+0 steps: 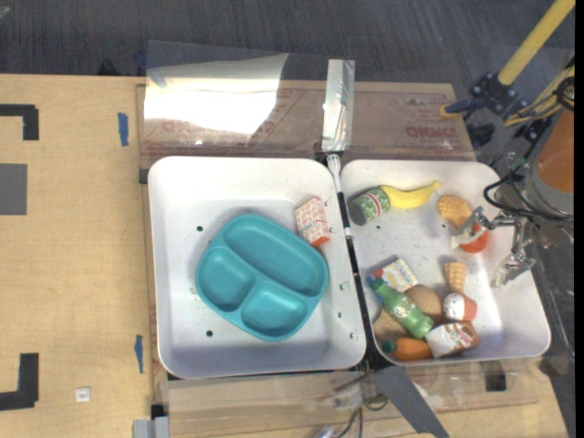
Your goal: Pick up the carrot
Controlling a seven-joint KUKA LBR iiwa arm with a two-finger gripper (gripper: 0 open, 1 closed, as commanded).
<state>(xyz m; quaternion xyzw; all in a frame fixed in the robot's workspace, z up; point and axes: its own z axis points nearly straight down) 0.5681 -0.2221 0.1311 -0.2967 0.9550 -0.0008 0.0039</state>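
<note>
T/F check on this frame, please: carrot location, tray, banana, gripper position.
1. The carrot lies in the right bin, near its front edge. True.
2. The teal tray holds the carrot. False: its compartments hold nothing.
3. The banana is in the left bin. False: it lies at the back of the right bin, beside a green can.
4. The gripper is at the right bin's right side, away from the carrot. True.

No lettering can be read; the red print on the cardboard (pixel 429 128) is too blurred.
</note>
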